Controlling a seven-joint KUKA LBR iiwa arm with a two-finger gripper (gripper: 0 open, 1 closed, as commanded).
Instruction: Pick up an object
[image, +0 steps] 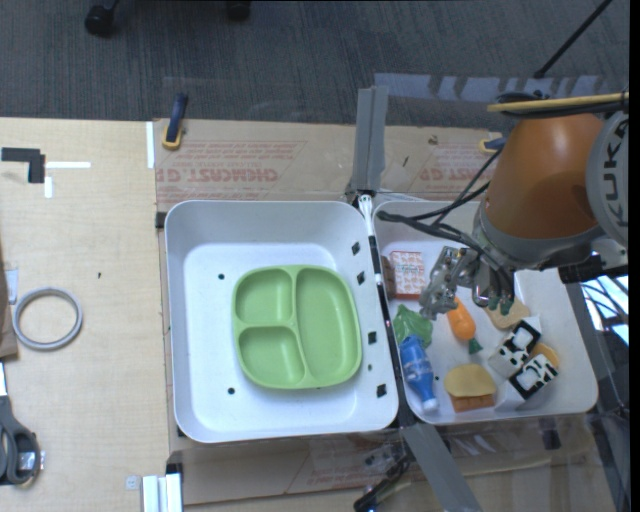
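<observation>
Hovering above the right bin (585, 395), my pincer (468, 285) hangs with its fingers spread apart and nothing between them, so it is released. It stands over the far-middle part of this bin, just to the right of a small red and white packet (406, 273) and just above a small orange carrot-like toy (460, 322).

I judge that I am in the approach step: no object is taken yet, and I must choose one and go down on it. The things to pick all lie in the right bin: the carrot, a green piece (410, 325) beside it, a blue bottle (417, 372) near the left wall, a yellow and brown block (471, 386) at the near side, and black and white dice-like cubes (524, 360) further right. The left bin (190, 330) carries a green divided plate (298, 326).

The carrot seems the closest target. For the next move I would lower straight down with one finger on each side of it, then close. The green piece lies very near, so a finger could land on it or push the carrot away.
</observation>
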